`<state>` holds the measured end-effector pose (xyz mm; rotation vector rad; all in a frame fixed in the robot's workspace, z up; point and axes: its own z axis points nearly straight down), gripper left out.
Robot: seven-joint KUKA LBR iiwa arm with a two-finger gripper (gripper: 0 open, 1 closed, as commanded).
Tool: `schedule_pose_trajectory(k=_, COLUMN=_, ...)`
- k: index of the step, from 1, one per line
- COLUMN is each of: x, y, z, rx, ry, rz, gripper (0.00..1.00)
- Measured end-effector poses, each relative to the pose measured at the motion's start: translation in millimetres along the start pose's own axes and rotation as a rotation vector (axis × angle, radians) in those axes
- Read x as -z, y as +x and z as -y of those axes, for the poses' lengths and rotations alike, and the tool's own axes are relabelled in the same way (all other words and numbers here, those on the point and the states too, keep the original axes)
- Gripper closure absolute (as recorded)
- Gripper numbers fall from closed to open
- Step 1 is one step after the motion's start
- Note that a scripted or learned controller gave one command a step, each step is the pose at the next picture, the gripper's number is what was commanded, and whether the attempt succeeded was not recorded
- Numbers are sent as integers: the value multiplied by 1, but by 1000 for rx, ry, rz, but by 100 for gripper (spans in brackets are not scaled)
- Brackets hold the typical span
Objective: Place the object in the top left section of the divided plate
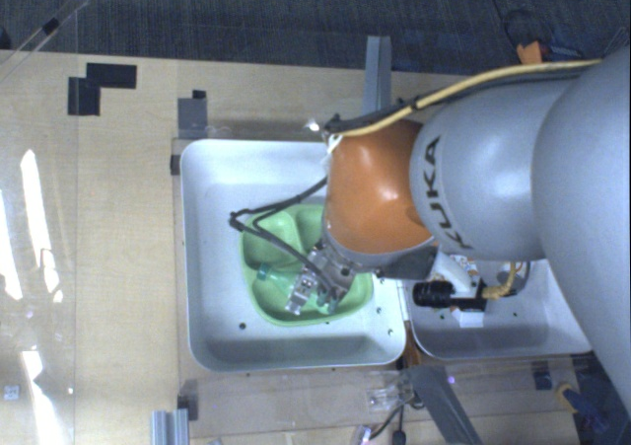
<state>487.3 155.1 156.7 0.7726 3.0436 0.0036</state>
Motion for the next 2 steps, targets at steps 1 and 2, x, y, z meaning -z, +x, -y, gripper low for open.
schedule_pose_trajectory(k=1, x=0, y=-1, z=0, rx=-2, ry=0, rz=1, gripper=0)
schedule_pose_trajectory(k=2, x=-53, y=16, z=-41, rx=81, ry=-20, rz=16, gripper=0)
